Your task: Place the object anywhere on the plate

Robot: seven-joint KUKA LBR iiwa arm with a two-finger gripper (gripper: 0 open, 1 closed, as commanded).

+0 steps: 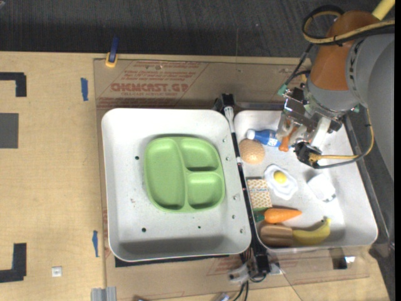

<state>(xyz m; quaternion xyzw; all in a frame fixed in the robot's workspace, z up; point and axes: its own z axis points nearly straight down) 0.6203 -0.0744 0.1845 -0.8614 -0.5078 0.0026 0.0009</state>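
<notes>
Banana [313, 232] and a brown roll [276, 234] at right bin's [357, 187] near edge, carrot [282, 216] just behind, then waffle [259, 194], fried egg [280, 180], egg [252, 151], blue-white bottle [263, 137]. Gripper [293, 137] over the right bin's far side, can't tell if its fingers are released or clenched. Green sectioned plate [185, 172] in left bin [119, 168], apart from all objects.

Bright even light, soft shadows, slightly grainy
</notes>
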